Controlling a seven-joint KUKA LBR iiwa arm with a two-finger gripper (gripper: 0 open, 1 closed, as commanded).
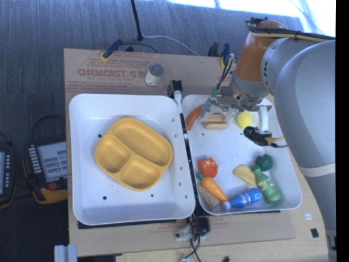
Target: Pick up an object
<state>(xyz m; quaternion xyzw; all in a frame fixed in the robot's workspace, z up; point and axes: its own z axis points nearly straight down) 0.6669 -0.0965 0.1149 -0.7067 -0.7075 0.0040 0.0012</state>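
Your hand sits low at the far end of the right bin, right over the bread roll, probably lining up a grab; whether it is spread or pinching, you cannot tell. The yellow divided plate fills the left bin.

Strong daylight pours in from about twelve o'clock, where a blown-out white strip across the top of the frame loses all detail. The two white bins are evenly lit and bright, close to overexposed on their floors. The yellow tray in the left-hand one casts only a faint, soft shadow. The arm at three o'clock catches a pale sheen along its grey shell. The dark carpet at nine o'clock stays dim. Focus is soft overall, with small objects slightly smeared and coarse in detail.
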